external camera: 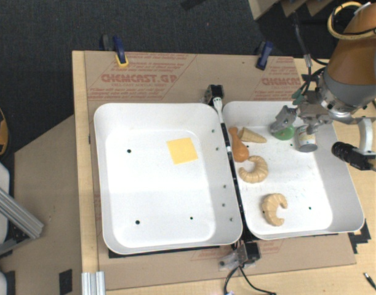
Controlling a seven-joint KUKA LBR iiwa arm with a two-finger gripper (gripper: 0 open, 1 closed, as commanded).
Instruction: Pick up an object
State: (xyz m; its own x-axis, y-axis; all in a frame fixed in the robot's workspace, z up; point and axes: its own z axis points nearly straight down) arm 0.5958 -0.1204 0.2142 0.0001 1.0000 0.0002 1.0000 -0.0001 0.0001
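My gripper (pixel 293 134) hangs over the back of the right bin (pixel 335 183), its two grey fingers (pixel 279 126) spread apart, so it stands open. A small green object (pixel 288 131) lies in the gap, close to the left finger and partly hidden by it; I cannot tell whether they touch. Also in the right bin lie an orange carrot-like piece (pixel 238 146), a tan wedge (pixel 254 136) and two croissants (pixel 254 169) (pixel 274 208). A yellow square slice (pixel 182 150) lies flat in the left bin (pixel 114 183).
The arm's orange band (pixel 357 42) reaches in from the upper right. A black part (pixel 352 155) sticks out over the right bin's right rim. A black divider (pixel 228 158) runs between the bins. Blue clamps (pixel 119 49) (pixel 264 54) hold the bench board's far edge.
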